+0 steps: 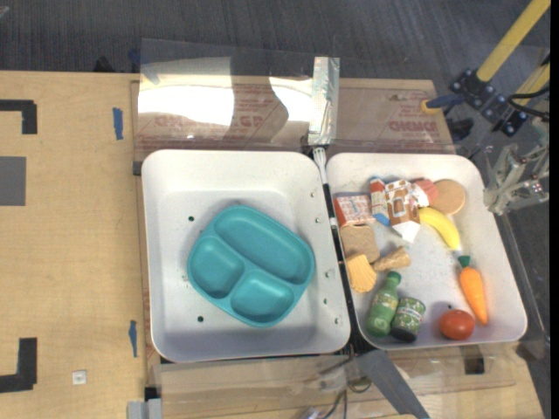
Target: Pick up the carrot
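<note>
The carrot [473, 293] is orange with a small green top. It lies flat in the right bin [505, 260] close to the right wall, green end toward the far side. A grey metal gripper [514, 184] hangs at the bin's far right rim, just outside it, some way beyond the carrot. Nothing shows between its fingers.
Around the carrot lie a red tomato [457, 324], a yellow banana [441, 227], two green bottles [394, 308], bread pieces [361, 253], small printed boxes [384, 203] and a round cookie [449, 196]. The left bin [166, 199] holds a teal divided plate [251, 264].
</note>
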